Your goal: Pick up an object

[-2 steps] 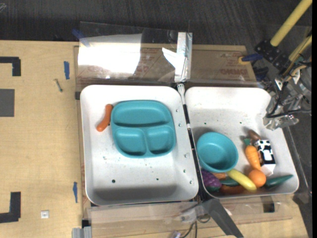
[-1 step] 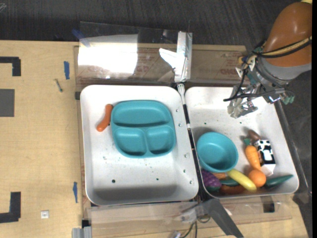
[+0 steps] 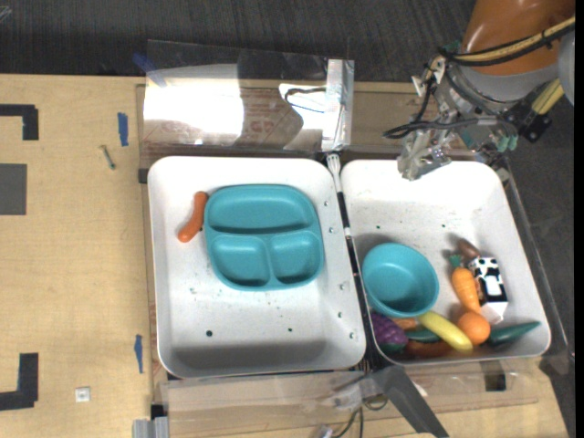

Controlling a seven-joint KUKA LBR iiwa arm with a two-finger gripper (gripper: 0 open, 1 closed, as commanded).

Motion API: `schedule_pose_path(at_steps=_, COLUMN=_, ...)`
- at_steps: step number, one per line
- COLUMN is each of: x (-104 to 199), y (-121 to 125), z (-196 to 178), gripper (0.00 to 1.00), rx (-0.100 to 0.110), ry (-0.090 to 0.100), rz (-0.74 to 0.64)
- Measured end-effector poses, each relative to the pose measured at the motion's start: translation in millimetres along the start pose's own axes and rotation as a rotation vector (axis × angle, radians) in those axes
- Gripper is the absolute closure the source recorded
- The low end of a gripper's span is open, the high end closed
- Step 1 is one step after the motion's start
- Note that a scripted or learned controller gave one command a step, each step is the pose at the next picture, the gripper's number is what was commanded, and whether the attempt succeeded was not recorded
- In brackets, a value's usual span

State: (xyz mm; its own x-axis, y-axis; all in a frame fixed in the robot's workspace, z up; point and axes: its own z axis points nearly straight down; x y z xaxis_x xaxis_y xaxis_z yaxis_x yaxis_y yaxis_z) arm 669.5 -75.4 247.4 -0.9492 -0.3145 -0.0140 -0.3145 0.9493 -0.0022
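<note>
The end effector (image 3: 422, 164) is being held above the far rim of the right bin (image 3: 511, 210), near its back-left corner, well apart from anything that could be picked. Whether it is released or clenched cannot be told, and nothing is being seen in its grasp.

The candidate objects are being crowded into the near part of the right bin: a teal bowl (image 3: 399, 278) at the left, a toy carrot (image 3: 465, 288) beside a black-and-white item (image 3: 490, 280), an orange ball (image 3: 474, 326), a yellow banana (image 3: 444, 328), a purple grape cluster (image 3: 389, 332) and a dark green piece (image 3: 514, 333). In the left bin (image 3: 173, 318) a teal divided plate (image 3: 265, 235) is lying with an orange sausage (image 3: 192, 217) just beside its left edge.

The step in hand is being judged as the approach, with no target yet reached. It is being done well if one object with free sides is chosen; the carrot looks the easiest in the right bin, being long and narrow. The end effector is best being aligned across its short width and brought straight down, with the bowl rim and bin wall being avoided. The pile at the near edge is being judged risky, since neighbours touch.
</note>
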Motion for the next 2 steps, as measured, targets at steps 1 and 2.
schedule_pose_path(at_steps=1, x=7, y=-21, z=-24, gripper=1.0, rx=0.001, ry=0.001, rz=-0.188)
schedule_pose_path(at_steps=2, x=1, y=0, z=-16, gripper=1.0, rx=-0.004, ry=0.006, rz=-0.201)
